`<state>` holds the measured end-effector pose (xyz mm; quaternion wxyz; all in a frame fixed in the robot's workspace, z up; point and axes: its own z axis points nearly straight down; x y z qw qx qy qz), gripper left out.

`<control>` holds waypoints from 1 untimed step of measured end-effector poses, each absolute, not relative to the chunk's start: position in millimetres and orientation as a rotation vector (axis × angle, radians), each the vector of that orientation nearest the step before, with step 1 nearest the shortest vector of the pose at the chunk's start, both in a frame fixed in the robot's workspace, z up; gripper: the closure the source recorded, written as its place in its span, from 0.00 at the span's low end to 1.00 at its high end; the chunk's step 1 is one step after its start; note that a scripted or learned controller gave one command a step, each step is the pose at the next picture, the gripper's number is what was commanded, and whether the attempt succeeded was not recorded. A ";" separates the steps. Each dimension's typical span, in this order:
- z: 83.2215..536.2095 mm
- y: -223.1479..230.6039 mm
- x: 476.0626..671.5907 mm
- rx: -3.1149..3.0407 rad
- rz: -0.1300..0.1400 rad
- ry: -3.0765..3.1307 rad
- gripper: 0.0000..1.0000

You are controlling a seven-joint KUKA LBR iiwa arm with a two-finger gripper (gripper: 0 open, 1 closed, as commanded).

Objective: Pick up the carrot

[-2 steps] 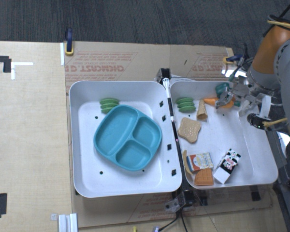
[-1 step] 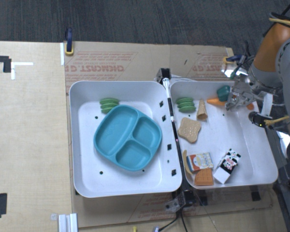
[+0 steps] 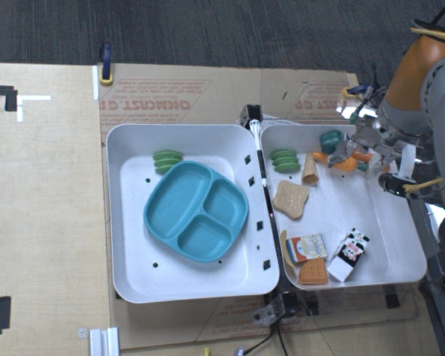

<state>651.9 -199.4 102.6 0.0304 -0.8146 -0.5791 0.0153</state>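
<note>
The orange carrot lies in the far part of the right bin, with its ends poking out on either side of the gripper. My gripper is low over the carrot's middle, at the end of the grey arm with the orange band that comes in from the right. The gripper's body hides the carrot's middle, so I cannot tell whether anything is held. A teal object sits just beyond the carrot, close to the gripper.
The right bin also holds a green pea pod, a tan wedge, a bread slice, a small printed box, an orange cracker and a cow-patterned carton. The left bin holds a blue divided plate and another pea pod.
</note>
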 end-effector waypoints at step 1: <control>112.3 -201.4 653.1 -2.518 0.045 -1.795 1.00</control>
